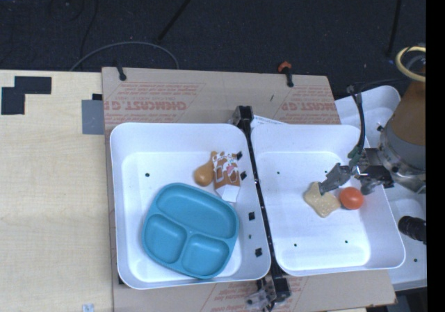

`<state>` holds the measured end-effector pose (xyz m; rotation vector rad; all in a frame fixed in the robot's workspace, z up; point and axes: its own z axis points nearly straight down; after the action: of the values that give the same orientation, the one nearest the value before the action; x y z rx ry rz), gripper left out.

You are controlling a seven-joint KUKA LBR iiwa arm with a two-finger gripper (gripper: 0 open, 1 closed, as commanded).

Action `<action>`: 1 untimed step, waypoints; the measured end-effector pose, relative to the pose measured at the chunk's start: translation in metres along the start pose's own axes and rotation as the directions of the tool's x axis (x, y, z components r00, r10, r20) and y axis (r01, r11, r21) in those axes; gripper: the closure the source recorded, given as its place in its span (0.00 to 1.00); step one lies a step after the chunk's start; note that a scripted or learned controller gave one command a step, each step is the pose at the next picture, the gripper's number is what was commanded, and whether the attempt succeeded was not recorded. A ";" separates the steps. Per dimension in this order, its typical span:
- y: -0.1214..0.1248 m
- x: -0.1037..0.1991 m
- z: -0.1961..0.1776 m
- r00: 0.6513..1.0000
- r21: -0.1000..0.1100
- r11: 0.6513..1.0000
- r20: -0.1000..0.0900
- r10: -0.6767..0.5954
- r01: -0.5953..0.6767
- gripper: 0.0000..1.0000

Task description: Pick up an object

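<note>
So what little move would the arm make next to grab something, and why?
Probably a short drop straight down, then a close. The gripper sits low in the right bin, right above the tan piece and beside the small orange-red ball. Nothing appears to be held yet. The tan piece looks nearest, so it seems the likeliest target, though a slight shift could favour the ball.

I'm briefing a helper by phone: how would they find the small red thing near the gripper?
Look in the right-hand shallow white bin, towards its right wall, where the grey arm's two-finger gripper reaches in. The small round orange-red ball lies there beside a pale beige flat piece. It is the one round, bright red item in that bin.
</note>
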<state>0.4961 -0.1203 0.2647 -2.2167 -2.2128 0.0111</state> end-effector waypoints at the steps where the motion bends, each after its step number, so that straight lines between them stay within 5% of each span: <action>1: 0.002 0.000 -0.005 1.000 -0.010 1.000 0.002 -0.002 0.002 0.00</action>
<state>0.4978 -0.1204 0.2696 -2.2209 -2.2209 0.0015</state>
